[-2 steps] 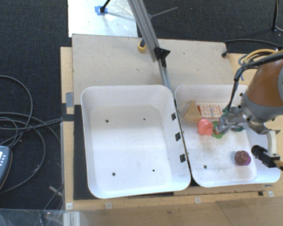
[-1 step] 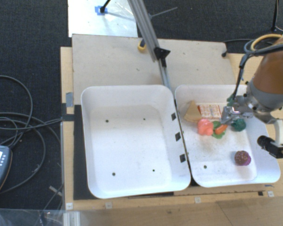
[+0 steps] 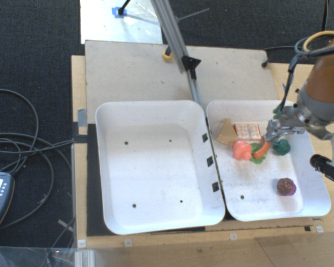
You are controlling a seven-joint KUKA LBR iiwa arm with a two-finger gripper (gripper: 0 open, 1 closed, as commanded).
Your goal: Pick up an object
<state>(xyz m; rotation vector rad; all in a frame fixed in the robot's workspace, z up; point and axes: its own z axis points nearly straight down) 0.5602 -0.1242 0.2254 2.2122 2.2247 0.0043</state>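
Tool (image 3: 271,133) down low in the right bin (image 3: 317,204), just right of the carrot (image 3: 260,151) (finger state unreadable), so reach step, next needing a clean close.

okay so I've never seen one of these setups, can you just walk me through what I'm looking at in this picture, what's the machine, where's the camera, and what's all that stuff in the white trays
This is one photo from a camera fixed above a workbench, looking down at a slant. The machine is a robot arm, grey with an orange band, reaching in from the right of the picture. At its tip is a two-finger claw meant for picking things up.

On the bench sit two shallow white bins side by side. The left bin and the right bin touch along the middle. In the right bin lie small toy-like items: a tan wedge, a white box with red print, a pink-orange piece, an orange carrot-like piece, a green piece, and, apart from them, a dark purple ball.

The claw hangs low over the cluster, near the carrot-like piece. Whether it grips anything cannot be told from here.
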